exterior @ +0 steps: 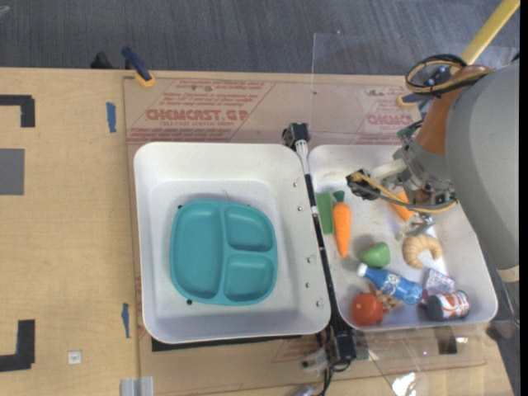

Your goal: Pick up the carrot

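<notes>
One carrot lies in the right bin, close to its left wall, green end toward the top of the frame. The gripper hangs to the right of it, apart from it; whether it is open or closed, I cannot tell.

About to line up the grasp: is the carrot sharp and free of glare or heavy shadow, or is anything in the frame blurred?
In the camera view the carrot is sharp and evenly lit, with no glare on it and only soft shadow nearby; in the same view the arm, close to the lens, is an out-of-focus grey mass over the right bin's right edge.
</notes>
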You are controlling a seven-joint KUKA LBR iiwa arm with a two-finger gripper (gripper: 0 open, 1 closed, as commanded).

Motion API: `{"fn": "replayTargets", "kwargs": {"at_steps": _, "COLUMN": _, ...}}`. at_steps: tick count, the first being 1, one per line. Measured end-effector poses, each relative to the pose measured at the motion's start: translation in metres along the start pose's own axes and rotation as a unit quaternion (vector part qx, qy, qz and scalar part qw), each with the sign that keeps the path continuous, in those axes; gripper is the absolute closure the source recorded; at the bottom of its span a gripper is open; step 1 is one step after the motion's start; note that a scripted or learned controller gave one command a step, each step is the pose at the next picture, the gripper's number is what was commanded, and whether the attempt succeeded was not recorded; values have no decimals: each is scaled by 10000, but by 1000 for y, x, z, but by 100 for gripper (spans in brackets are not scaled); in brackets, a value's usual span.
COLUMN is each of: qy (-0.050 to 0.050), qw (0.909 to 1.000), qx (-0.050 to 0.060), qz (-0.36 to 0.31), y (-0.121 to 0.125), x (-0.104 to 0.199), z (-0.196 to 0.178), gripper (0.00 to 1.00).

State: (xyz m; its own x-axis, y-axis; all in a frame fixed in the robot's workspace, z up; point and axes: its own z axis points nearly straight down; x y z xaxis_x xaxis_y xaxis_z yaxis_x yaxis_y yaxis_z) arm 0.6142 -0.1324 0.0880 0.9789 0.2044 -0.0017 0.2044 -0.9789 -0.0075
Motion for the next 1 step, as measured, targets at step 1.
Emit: {"fn": "replayTargets", "kwargs": {"at_steps": 1, "qy": 7, "qw": 10000, "qx": -12, "qz": -39, "y": -1, "x": 2, "z": -12, "gripper": 100}}
